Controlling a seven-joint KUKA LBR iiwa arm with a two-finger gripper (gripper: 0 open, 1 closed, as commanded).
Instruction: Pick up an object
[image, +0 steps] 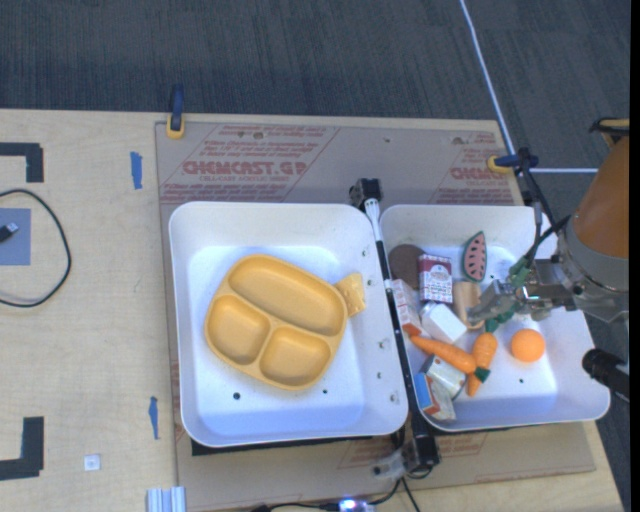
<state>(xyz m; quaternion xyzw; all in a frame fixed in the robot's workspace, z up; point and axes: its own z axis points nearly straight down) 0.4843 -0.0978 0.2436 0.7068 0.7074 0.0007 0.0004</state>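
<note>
Two bins sit side by side: the left bin (190, 300) carries a yellow divided tray (275, 320), the right bin (570, 395) the clutter. There a carrot (442, 350) lies slanting, just left of and below the hand (497, 310), an orange ball (527, 345) just right; whether the hand is spread or pressed together I cannot tell.
</note>
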